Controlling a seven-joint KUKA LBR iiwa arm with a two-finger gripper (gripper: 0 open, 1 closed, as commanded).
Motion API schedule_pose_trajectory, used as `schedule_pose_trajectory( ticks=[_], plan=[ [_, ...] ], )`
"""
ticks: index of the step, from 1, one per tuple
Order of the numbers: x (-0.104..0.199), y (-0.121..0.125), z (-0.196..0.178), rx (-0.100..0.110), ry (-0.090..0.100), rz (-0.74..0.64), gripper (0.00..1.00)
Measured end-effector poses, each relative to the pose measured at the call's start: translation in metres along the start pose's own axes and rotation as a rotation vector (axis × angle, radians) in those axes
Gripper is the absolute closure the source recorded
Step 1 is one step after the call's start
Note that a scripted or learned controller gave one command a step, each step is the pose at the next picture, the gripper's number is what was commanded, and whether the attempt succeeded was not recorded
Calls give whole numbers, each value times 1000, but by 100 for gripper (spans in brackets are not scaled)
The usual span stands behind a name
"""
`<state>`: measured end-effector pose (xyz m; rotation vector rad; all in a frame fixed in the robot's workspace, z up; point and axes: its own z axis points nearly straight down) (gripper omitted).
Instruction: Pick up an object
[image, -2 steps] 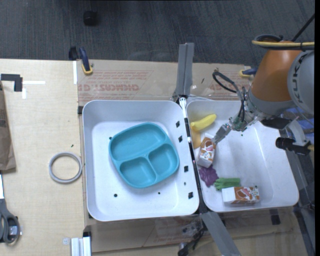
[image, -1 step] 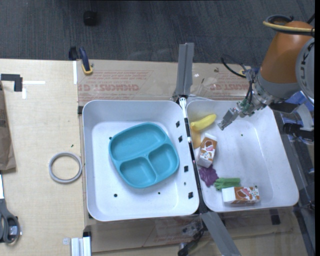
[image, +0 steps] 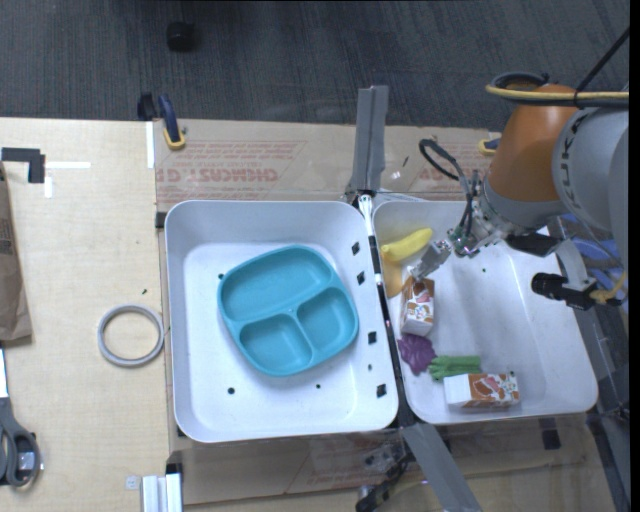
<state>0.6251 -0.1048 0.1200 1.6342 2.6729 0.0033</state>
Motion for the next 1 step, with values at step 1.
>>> schedule_pose_trajectory(
  ticks=[1],
  plan=[
    [27,42,-72,5,4,-171,0]
  ],
)
